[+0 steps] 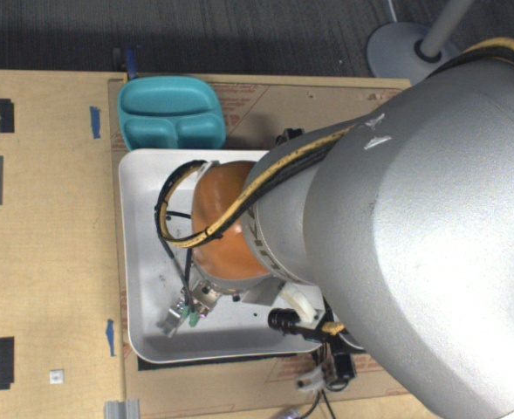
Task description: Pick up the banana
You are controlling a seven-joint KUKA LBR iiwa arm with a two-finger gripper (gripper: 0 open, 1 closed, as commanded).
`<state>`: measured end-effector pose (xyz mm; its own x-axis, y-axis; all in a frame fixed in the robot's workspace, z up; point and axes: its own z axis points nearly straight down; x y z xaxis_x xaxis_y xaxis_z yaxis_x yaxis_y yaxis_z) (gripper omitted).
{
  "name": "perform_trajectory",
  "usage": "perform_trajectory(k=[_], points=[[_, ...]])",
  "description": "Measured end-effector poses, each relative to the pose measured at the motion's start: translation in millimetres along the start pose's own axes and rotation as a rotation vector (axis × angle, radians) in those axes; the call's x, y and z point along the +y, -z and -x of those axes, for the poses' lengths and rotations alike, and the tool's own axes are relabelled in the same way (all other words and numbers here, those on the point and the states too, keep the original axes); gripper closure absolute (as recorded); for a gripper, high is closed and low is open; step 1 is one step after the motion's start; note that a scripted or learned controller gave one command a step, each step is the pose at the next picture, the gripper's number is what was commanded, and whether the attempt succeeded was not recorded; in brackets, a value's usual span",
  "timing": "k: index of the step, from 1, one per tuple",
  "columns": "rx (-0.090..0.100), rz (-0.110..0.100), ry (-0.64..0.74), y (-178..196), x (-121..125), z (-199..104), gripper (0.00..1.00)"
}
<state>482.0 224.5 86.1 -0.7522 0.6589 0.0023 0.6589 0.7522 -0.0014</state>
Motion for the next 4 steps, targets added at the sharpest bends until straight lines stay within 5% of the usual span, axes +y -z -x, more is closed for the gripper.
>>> perform_trajectory(k=[1,2,3,4], points=[[-0.003,0.002,-0.250,93,23,33,0.00],[-0.002,0.001,-0.212,144,-58,47,0.00],[-0.001,0.000,-0.199,14,-12,6,0.00],[-0.003,0.003,-0.360,45,-9,4,0.00]])
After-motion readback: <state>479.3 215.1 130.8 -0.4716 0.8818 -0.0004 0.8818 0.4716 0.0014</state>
